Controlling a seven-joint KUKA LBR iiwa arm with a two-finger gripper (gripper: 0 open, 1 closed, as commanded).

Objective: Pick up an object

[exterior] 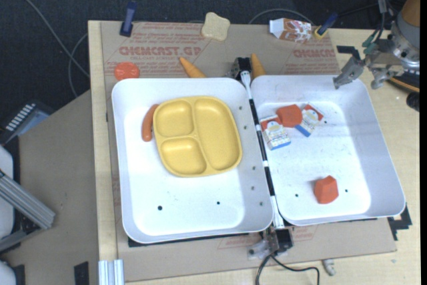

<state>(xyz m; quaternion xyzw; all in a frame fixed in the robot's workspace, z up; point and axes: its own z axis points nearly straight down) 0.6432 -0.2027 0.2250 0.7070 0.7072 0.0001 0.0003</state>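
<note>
From the fixed overhead camera, the gripper (361, 72) sits at the upper right of the frame, over the far right corner of the right bin (373, 143). Its two fingers are spread wide with nothing between them, one tip near the bin's top rim and the other just outside it.

The right bin holds the likely targets. An orange block (326, 189) lies alone toward the lower right of the bin, well apart from everything else. Near the bin's upper left, a red block (289, 115) sits in a cluster with a small carton (277, 135) and a blue-and-white packet (309, 121), all touching or just beside one another.

The left bin (133, 197) carries a yellow divided plate (197, 135), with a hot dog (147, 123) tucked against the plate's left edge.

No grasp has begun; the arm is at the approach stage. The orange block looks the safer pick, since open floor surrounds it and the fingers could straddle it without nudging neighbours. The gripper would need to travel toward the lower middle of the frame, centre over the block, line the fingers across its narrower sides, then descend fully before closing. Going for the cluster risks catching two items or pushing them aside.
</note>
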